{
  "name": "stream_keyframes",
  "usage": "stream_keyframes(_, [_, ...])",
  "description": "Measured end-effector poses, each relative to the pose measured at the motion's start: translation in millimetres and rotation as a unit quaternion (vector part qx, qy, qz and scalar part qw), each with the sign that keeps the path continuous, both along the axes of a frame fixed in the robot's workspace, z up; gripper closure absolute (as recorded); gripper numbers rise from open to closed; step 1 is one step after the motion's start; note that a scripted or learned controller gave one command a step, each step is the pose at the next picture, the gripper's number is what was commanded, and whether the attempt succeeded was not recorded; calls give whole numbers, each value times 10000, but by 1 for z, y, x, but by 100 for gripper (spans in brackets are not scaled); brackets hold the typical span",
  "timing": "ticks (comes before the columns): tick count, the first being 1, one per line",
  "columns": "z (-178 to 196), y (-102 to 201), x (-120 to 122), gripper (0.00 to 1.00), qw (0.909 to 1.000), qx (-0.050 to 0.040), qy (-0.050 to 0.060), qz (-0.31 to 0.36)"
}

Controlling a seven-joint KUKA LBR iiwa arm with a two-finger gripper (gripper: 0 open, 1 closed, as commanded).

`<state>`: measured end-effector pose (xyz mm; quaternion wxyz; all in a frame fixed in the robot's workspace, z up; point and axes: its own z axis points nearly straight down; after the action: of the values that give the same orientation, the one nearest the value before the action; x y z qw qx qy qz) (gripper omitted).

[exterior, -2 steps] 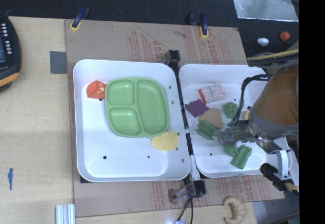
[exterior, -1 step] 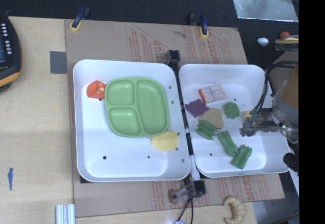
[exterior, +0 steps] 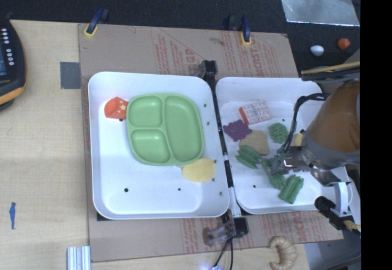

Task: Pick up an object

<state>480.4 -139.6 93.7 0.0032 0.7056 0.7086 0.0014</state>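
My gripper is low in the right bin, reaching in from the right among several small toy foods. Around it lie a green bean-like piece, a green ridged piece, a tan piece, a purple piece, a round green piece and a red-and-white packet. A dark green piece lies right at the fingertips; I cannot tell whether it is between them. The arm's grey and orange body covers the bin's right side.
The left bin holds a green three-compartment plate, a red piece with a yellow star at its left and a yellow piece below it. A black-and-orange controller lies at the bench's far left.
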Motion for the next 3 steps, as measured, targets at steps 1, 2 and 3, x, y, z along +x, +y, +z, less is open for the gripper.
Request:
stream_keyframes(1, [104, -15, -3, 100, 10000, 0, -5, -8])
stream_keyframes(2, [98, -13, -5, 0, 10000, 16, 46, -5])
stream_keyframes(3, [1, 30, -7, 0, 9999, 39, 98, 20])
